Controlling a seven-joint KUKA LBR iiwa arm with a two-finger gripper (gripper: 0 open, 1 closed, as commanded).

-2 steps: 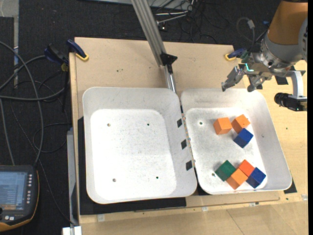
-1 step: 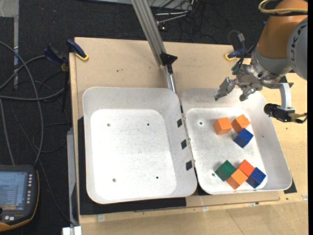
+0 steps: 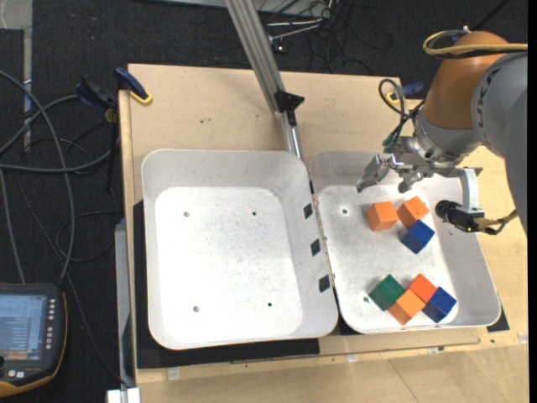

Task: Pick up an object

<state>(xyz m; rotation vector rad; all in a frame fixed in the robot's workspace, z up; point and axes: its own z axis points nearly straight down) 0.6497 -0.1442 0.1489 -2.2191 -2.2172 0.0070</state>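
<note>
**A:** Where do you see the gripper (image 3: 388,177) now?

**B:** You find it over the right bin (image 3: 348,309), near the far edge of it. The arm (image 3: 470,91) comes in from the right side, grey with the orange band. The two fingers are spread apart, and nothing is between them (the left finger (image 3: 370,177) points toward the middle of the bench, the other one toward the blocks).

**A:** And the blocks, where do they lie relative to the claw?

**B:** You have two groups, all in the right bin. The nearer group is just beside the fingers, a little toward the front: one orange block (image 3: 382,216), a second orange block (image 3: 413,211) at its right, and a blue block (image 3: 417,237) touching that second one. The claw does not touch any of them, as far as you can judge from this slant.

**A:** The other group?

**B:** It lies well apart from the claw, at the front edge of the same bin: a green block (image 3: 388,292), an orange one (image 3: 407,306), an orange-red one (image 3: 423,288) and a blue one (image 3: 440,304), all pressed together.

**A:** The left bin (image 3: 220,242)?

**B:** It stands beside the right one, their rims touching.
</note>
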